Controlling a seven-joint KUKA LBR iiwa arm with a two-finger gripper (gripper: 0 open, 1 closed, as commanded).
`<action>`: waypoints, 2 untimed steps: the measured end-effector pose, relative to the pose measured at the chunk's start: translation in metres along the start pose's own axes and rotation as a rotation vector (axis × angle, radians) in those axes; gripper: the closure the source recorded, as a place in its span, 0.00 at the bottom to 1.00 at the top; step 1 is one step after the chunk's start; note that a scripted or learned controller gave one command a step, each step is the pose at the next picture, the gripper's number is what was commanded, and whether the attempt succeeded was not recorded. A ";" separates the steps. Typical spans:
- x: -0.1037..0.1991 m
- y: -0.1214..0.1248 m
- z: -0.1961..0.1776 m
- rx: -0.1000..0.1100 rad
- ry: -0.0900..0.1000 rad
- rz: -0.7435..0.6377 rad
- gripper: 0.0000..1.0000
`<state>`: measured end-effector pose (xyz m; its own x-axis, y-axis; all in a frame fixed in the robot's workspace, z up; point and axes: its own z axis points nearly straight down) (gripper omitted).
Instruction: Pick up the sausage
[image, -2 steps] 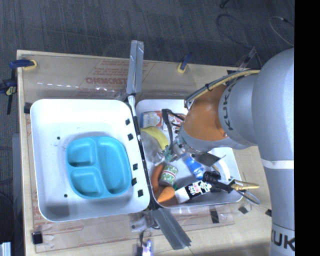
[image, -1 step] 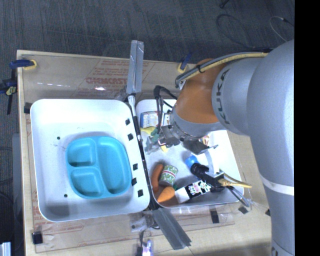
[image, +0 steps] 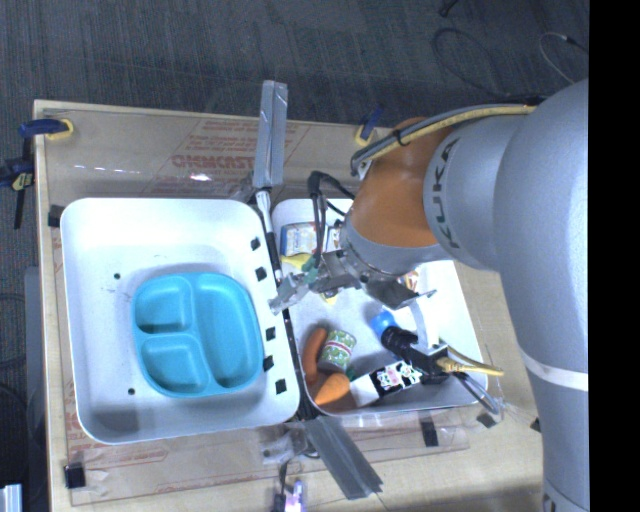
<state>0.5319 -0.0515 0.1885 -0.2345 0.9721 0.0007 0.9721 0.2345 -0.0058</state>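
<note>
1. two bins (image: 90, 300) sit side by side; the left one holds a blue divided plate (image: 195, 333).
2. the sausage (image: 313, 352) lies at the right bin's near-left corner, beside a small can (image: 337, 348) and a carrot (image: 333, 388).
3. the gripper (image: 318, 272) hangs above it, probably lining up; i cannot tell its state.
</note>
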 end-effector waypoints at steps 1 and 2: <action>-0.001 -0.057 0.000 0.000 0.002 -0.082 0.00; -0.016 -0.056 0.061 -0.008 0.020 0.029 0.00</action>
<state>0.4804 -0.0799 0.1280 -0.2063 0.9783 0.0210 0.9785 0.2063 0.0015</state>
